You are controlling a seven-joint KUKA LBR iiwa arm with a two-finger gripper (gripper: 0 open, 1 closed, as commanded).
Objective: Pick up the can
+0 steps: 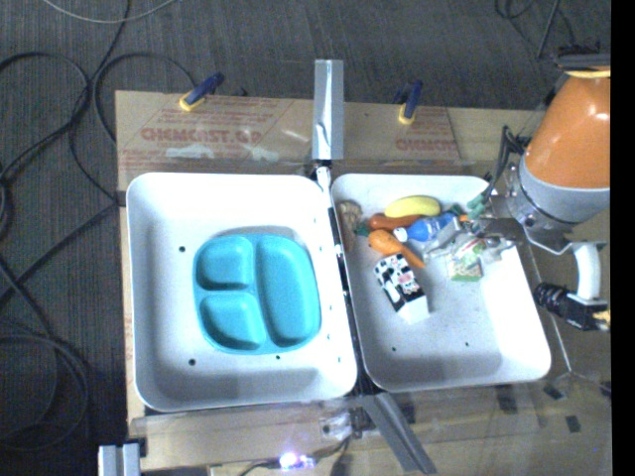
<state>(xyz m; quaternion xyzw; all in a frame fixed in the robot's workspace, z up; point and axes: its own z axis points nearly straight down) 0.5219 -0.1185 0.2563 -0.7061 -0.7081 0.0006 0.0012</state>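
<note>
We see the claw [466, 238] low in the right bin [496, 355]; whether it is wide or narrow we cannot tell. No can is identifiable to us. Just left of the claw lie a banana [413, 206], a carrot [395, 246] and a cow-patterned carton [400, 282].

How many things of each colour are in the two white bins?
Blue: 2, the divided tray in the left bin and a small blue thing in the right bin
Yellow: 1, the banana
Orange: 1, the carrot
Black and white: 1, the cow-print carton
Green and clear: 1, a crinkly packet
Total: 6 that I can tell apart
</note>
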